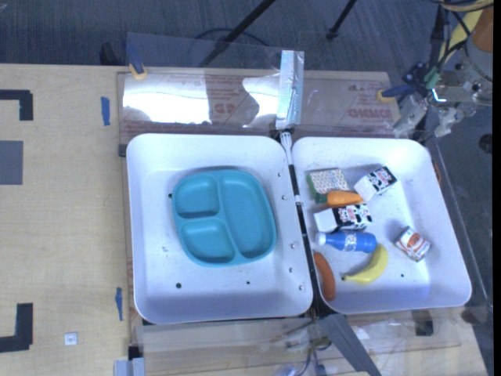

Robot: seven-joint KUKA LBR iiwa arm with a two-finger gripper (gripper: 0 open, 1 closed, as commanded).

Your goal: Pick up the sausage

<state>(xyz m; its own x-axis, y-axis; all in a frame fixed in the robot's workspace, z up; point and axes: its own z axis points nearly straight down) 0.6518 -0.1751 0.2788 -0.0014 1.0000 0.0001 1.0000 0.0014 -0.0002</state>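
The sausage [325, 275] is a reddish-brown link lying lengthwise against the left wall of the right bin [446, 210], near its front corner. A yellow banana [368, 269] lies just to its right, and a blue bottle [348, 242] sits right behind its top end. My gripper [428, 110] hangs outside the right bin, past its far right corner, well away from the sausage. Nothing is visibly held.
In the right bin are also an orange carrot [344, 198], a green packet [327, 181], two small cartons [376, 182] [352, 216] and a small can [412, 244]. The left bin [149, 210] holds a blue divided plate [225, 215]. Cables and stand legs are behind the bench.
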